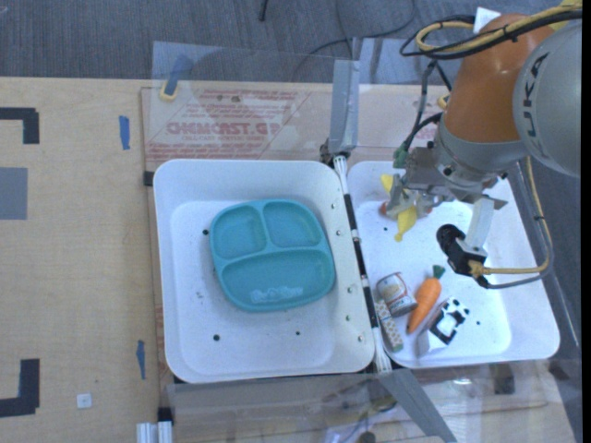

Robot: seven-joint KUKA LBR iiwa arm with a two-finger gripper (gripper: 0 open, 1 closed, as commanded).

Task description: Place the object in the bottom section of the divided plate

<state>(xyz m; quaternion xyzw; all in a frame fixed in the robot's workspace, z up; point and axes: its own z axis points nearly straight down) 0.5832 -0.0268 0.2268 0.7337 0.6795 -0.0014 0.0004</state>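
A teal plastic divided plate (272, 254) with three sections lies in the left shallow white bin (185, 340), its widest section nearest the camera. Over the right white bin (531, 335) the hand (409, 203) of the grey, orange-banded arm (499, 90) hangs beside a yellow banana-shaped toy (404, 218). Nearer the front lie an orange toy carrot (424, 304), a small tin can (395, 293) and a black-and-white block (449, 322).
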